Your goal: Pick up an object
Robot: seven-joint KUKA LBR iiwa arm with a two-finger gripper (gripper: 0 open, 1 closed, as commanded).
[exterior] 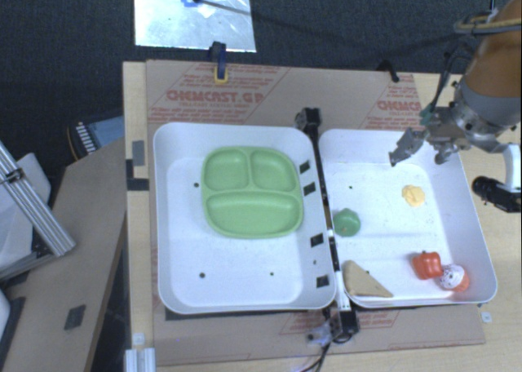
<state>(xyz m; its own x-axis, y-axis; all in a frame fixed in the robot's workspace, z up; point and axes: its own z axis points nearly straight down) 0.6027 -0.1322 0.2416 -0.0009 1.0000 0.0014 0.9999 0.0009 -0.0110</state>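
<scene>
- Jaws (420, 147) hover open and empty at upper right of the right bin (371, 168).
- Yellow piece (413, 195) lies just below them.
- Approach step; next, descend over it and close.

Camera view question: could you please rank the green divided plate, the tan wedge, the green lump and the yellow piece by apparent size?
1. green divided plate
2. tan wedge
3. green lump
4. yellow piece, only slightly smaller than the lump.
</scene>
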